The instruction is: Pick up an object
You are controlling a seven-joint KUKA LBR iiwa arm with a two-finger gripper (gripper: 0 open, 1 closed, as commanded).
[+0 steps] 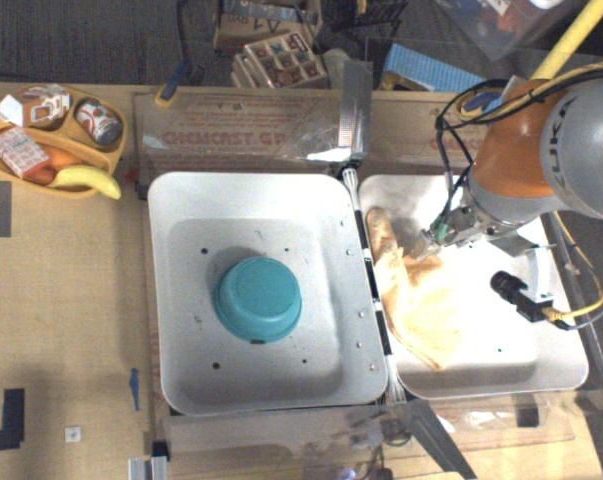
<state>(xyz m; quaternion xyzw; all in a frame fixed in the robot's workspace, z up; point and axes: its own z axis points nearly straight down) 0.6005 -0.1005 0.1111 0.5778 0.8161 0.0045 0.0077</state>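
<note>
My gripper (433,240) hanging over right bin (541,368), toward its far left corner, tip just at upper edge of tan cloth (426,303). Touching it or not, I am not seeing. Clenched or released, I cannot tell. Tan cloth lying crumpled along left wall of right bin. Teal bowl (259,298) sitting in middle of left bin (181,203). Yellow tray (1,156) with banana (89,179) resting at far left corner of bench.
</note>
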